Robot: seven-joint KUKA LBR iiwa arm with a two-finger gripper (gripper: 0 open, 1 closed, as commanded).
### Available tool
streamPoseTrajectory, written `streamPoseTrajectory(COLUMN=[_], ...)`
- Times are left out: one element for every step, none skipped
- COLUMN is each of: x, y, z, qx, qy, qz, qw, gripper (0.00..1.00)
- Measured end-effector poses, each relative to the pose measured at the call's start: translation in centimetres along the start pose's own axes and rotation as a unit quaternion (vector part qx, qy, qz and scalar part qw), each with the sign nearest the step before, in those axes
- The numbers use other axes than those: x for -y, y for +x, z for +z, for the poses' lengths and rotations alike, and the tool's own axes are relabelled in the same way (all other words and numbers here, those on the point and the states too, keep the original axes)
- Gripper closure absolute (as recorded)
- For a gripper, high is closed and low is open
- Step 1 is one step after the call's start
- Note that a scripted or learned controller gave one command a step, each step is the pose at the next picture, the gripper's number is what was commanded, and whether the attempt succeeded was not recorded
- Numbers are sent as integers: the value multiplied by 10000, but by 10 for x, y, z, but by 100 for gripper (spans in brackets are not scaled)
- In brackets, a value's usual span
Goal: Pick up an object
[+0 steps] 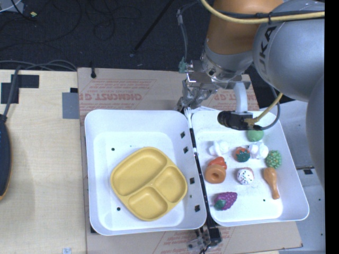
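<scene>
Pale wooden bench (42,157) under everything, with dark floor and loose cables behind it. On the bench, a brown cardboard sheet (132,89) beneath two shallow white bins. Carries red print along its far edge, upside down from this angle, most likely reading CHEMCAST GP, though the letters are soft enough to leave some doubt; more red print at the near edge, too cut off to read. In the left bin (100,126), a yellow divided plate (149,183) with three compartments, lying flat and turned at a slant. In the right bin (291,205), a scatter of small toy foods, all resting on the bin floor: green ball (255,134) at the far side, white lump (218,148) near the dividing wall, red-and-green piece (242,154) just beside a white cluster (259,151), green broccoli-like piece (274,159) toward the right wall, orange ring (215,174) touching a red piece (219,163) just behind it, white speckled ball (244,177), orange carrot-like piece (272,182), purple grape cluster (225,200) nearest the camera. Over the far end of the wall between the bins, the gripper (192,100), hanging from the grey arm (288,41) with its orange band (238,9). Cannot tell from this angle whether open or closed. Stands apart from all the toy foods.
</scene>
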State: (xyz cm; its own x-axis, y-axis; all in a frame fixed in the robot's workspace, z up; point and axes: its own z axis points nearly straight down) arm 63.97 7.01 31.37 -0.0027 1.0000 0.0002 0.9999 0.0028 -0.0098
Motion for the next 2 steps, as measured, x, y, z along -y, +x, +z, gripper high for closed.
streamPoseTrajectory(x=[-2,2], y=[73,76], z=[-201,-53], qx=[-18,20], qy=[-124,39], qz=[-15,33], qw=[9999,10000], gripper=[100,100])
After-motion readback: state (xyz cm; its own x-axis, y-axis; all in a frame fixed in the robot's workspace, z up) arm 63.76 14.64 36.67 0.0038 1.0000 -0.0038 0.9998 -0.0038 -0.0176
